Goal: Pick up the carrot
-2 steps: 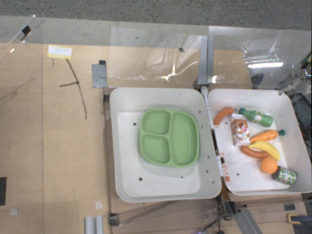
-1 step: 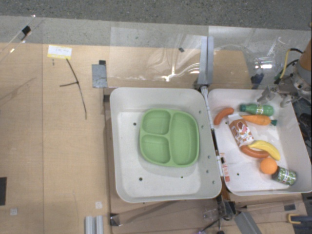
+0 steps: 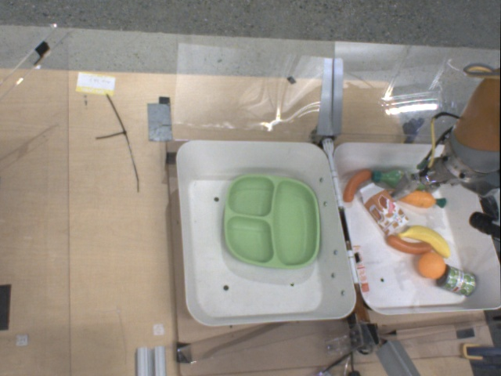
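Where the right-hand white bin (image 3: 470, 300) meets my reach, the carrot (image 3: 419, 199) lies near the bin's upper middle, a short orange root with its long axis running roughly left to right; a dark green tuft shows at its right end, so the tapered tip points left. My gripper (image 3: 423, 180) sits just above the carrot, close to touching it, but I cannot tell how my jaws stand, since the metal parts blur together there. My arm (image 3: 479, 128) comes in from the right, grey with an orange band.

Around the carrot lie smooth plastic toy foods: a red sausage (image 3: 356, 185) up-left, a printed snack packet (image 3: 387, 212) just left, a curved yellow banana (image 3: 427, 238) below, resting over a second sausage (image 3: 405, 246), then a round orange (image 3: 430, 265) touching a green can (image 3: 457, 281).

The left bin (image 3: 196, 288) holds a matte light-green divided plate (image 3: 272, 222) with three compartments.
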